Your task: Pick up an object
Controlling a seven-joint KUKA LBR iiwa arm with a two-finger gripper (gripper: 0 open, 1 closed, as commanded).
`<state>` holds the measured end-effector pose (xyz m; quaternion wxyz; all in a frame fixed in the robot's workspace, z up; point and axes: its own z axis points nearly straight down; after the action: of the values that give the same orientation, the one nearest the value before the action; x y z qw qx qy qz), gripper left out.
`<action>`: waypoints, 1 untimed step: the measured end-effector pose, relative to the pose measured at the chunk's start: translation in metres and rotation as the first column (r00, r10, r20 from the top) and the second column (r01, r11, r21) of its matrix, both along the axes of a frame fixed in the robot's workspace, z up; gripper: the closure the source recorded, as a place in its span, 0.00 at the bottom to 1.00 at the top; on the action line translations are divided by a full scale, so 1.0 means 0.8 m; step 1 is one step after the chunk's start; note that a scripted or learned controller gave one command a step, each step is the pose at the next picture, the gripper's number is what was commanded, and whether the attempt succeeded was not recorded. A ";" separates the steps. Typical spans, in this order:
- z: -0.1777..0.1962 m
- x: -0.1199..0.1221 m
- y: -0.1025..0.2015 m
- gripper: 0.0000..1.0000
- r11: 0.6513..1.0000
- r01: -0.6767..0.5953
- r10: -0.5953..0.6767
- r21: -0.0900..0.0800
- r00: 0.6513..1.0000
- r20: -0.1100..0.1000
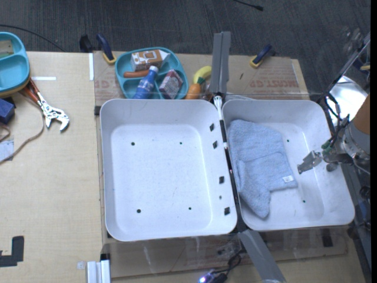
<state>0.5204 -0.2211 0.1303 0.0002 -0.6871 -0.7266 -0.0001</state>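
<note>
A pale blue-grey folded cloth (258,164) lies in the left half of the right bin (330,208), with a small white tag near its right edge. My gripper (310,162) hangs low over the same bin, just right of the cloth and apart from it. Nothing can be seen held in it. The arm (356,137) comes in over the bin's right rim.
The left bin (109,175) adjoins the right one along a hinged divider (224,158). Behind the bins sit a teal tray of toy food (150,72) and a banana (202,74). A wrench (53,115) and a teal dish (12,61) lie at far left.
</note>
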 end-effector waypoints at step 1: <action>-0.048 0.051 0.064 0.00 1.000 0.021 -0.021 -0.001 1.000 0.001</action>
<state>0.5611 -0.1701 0.0920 -0.0005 -0.6947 -0.7193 0.0000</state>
